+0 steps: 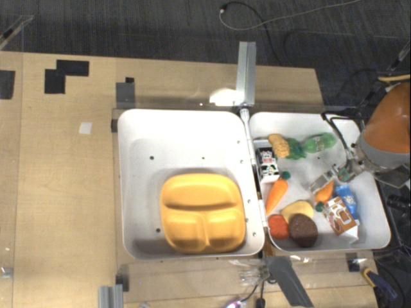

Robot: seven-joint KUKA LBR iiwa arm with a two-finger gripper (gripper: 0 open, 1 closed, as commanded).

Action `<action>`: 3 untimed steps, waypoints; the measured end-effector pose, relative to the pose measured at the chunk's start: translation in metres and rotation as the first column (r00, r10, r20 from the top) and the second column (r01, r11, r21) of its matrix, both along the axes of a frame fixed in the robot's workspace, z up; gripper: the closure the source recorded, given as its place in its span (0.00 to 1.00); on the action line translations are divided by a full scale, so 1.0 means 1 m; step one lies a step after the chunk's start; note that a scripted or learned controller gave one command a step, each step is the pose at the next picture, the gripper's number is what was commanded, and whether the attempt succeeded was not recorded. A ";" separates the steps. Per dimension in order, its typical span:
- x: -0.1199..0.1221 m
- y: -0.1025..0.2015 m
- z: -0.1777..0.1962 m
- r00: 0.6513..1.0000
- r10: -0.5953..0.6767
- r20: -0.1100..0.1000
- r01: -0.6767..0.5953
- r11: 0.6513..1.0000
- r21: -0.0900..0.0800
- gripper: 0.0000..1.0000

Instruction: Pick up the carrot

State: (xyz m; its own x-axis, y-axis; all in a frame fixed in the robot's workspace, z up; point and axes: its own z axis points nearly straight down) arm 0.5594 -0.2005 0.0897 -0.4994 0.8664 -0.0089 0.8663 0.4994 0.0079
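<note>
Two white bins sit side by side on the wooden tabletop (pixel 58 191). Nearest the camera, in the left bin (pixel 138 172), lies a yellow compartment tray (pixel 202 212). At the near edge of the right bin (pixel 379 233) sit a red tomato-like ball (pixel 277 225) and a dark brown round piece (pixel 304 230), with a pale yellow piece (pixel 298 209) just behind them and a small brown-and-white carton (pixel 341 217) to their right. The carrot (pixel 275 194) lies close to the bin's left wall, slanting, its thick end near the red ball and its green tip pointing away. A second small orange piece (pixel 324 191) lies to its right, beside a blue packet (pixel 345 197). The claw (pixel 338 174) hangs over this area, well apart from the carrot; whether its fingers are spread or pressed together cannot be told. Farther back lie a corn cob (pixel 280 145) and a green leafy piece (pixel 314 144).
</note>
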 end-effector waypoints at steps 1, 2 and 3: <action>0.040 0.044 0.000 0.999 -0.049 0.003 0.049 0.999 0.004 0.00; -0.042 -0.005 0.000 0.995 -0.099 -0.001 0.099 0.995 0.003 0.00; -0.036 0.007 0.011 0.996 -0.084 0.004 0.083 0.996 0.016 1.00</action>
